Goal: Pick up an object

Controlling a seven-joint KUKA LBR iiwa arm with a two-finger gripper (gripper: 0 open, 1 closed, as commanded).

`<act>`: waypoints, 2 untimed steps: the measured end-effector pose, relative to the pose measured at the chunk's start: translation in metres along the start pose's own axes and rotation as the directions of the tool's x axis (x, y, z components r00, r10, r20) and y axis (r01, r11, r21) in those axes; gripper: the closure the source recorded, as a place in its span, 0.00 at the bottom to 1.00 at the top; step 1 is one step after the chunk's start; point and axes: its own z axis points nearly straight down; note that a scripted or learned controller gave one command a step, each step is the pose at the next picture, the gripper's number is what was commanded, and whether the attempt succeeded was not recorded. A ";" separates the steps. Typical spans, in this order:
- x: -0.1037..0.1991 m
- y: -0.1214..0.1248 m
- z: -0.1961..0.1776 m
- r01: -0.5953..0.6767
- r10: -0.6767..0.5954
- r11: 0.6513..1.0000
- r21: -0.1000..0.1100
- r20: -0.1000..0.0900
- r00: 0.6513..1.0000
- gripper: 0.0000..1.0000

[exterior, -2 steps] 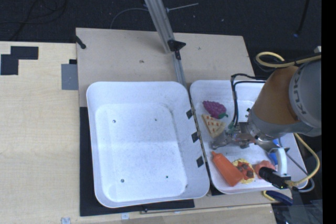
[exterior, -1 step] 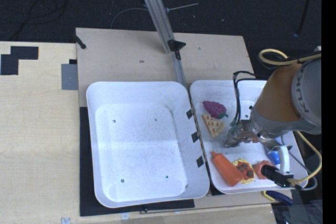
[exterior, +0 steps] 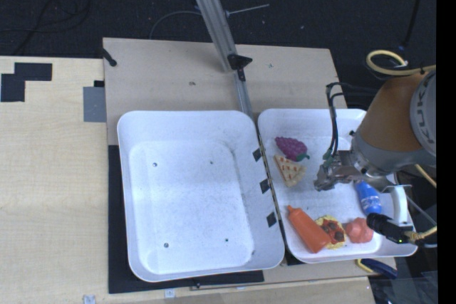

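White plastic makes up the two flat bins that sit side by side on the bench. The left bin (exterior: 185, 196) has a bare floor with a few small dark dots on it. The right bin (exterior: 274, 126) holds the toys and the end of the arm.

The arm (exterior: 399, 117) is grey with an orange band, and it comes in from the right. Its gripper (exterior: 326, 180) hangs low over the middle of the right bin. It is small and dark here, so I cannot tell how it is set. Nothing can be seen in its grip.

A purple bunch of grapes (exterior: 291, 147) lies near the top left of the right bin. Just below it, touching or almost touching, is a tan slice of pizza (exterior: 288, 169). Both are just left of the gripper.

An orange carrot-like toy (exterior: 306, 228) lies tilted near the front of the bin. Beside it on the right is a small yellow and red piece of food (exterior: 331, 229), and then a pinkish red lump (exterior: 358, 230). A blue thing (exterior: 368, 197) lies to the right of the gripper, partly under the arm.

A grey metal bar (exterior: 216, 18) slants up from between the bins toward the back. Black clips (exterior: 264, 186) sit along the edge where the bins meet.

No words or labels can be read on anything.
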 end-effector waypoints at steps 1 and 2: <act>0.001 0.008 -0.045 0.001 -0.001 1.000 -0.001 0.000 1.000 1.00; -0.006 0.012 -0.104 0.000 0.000 1.000 -0.002 0.000 1.000 1.00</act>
